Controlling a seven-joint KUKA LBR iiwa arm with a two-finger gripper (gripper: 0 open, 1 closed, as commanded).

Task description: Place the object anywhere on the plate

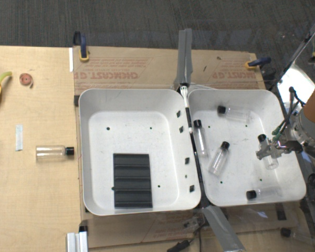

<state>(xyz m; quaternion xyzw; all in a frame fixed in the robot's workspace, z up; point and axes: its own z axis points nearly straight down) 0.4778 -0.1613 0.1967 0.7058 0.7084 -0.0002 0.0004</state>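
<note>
The step in hand looks like the pick: the grey metal pincer (pixel 266 152) sits low at the 3 o'clock side of the right shallow white bin (pixel 283 114), right over a small clear plastic vial with a black cap (pixel 268 151). That vial's cap shows just at 11 o'clock of the pincer and its clear body just below it, touching or nearly so. Whether the pincer is apart or clamped on the vial I cannot tell.

The dark ribbed rectangular plate (pixel 132 180) lies in the left shallow white bin (pixel 86 140), toward its 6 o'clock edge, well apart from the pincer at 9 o'clock. The next move calls for a firm grip, a lift, then a carry across the bin walls.
</note>
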